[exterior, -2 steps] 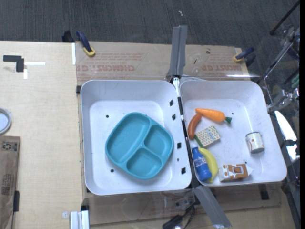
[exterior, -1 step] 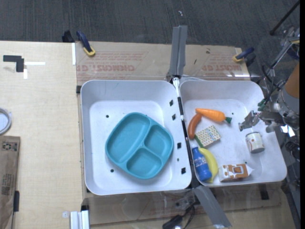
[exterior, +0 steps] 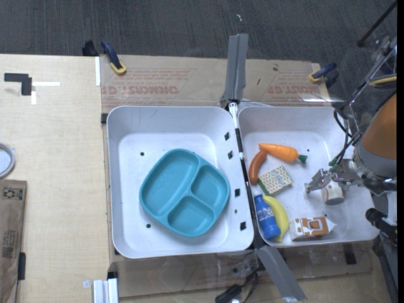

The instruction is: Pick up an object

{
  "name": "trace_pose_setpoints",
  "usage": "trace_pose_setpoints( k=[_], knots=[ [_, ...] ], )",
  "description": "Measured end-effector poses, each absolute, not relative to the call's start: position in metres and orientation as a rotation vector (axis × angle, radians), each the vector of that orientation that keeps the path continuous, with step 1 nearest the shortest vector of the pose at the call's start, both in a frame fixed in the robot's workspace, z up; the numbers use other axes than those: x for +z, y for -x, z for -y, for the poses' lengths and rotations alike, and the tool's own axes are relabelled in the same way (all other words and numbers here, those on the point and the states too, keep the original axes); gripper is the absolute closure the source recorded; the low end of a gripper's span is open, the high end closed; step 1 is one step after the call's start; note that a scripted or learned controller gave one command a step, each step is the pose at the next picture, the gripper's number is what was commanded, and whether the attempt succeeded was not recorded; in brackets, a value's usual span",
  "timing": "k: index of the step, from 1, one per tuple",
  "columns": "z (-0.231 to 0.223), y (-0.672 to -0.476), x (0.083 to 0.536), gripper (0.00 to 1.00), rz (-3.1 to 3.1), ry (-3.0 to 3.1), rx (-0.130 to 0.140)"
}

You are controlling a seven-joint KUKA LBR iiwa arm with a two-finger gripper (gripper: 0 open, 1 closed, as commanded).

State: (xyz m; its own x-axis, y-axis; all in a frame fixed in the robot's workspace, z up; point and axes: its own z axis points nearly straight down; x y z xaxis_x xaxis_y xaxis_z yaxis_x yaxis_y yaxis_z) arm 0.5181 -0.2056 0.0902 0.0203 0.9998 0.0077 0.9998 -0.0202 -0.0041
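The right bin point(exterior: 315, 126) holds several small items. An orange carrot point(exterior: 279, 151) lies near its back, with an orange-red sausage point(exterior: 255, 166) beside it. A patterned box point(exterior: 276, 180) sits in the middle. A yellow banana point(exterior: 278, 213) and a blue bottle point(exterior: 266, 219) lie along the left wall. A small brown and white carton point(exterior: 310, 228) rests near the front. My gripper point(exterior: 322, 184) hangs low over the bin's right side, right of the patterned box and above the carton. A pale cylindrical part point(exterior: 333, 194) shows at its tip.
The left bin point(exterior: 123, 169) holds a blue divided plate point(exterior: 184, 192). A grey divider bar point(exterior: 237, 68) runs between the bins at the back. Clamps point(exterior: 113, 58) and cardboard point(exterior: 164, 81) lie behind them. Cables point(exterior: 350, 125) hang near the arm on the right.
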Motion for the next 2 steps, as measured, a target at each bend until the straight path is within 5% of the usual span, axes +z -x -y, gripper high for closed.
trace_pose_setpoints(
  k=[1, 2],
  knots=[
    [0.207, -0.518, 0.099, 1.00, 2.190, 2.244, 0.000],
    [0.179, -0.494, 0.230, 1.00, 2.063, 2.371, 0.002]
  ],
)
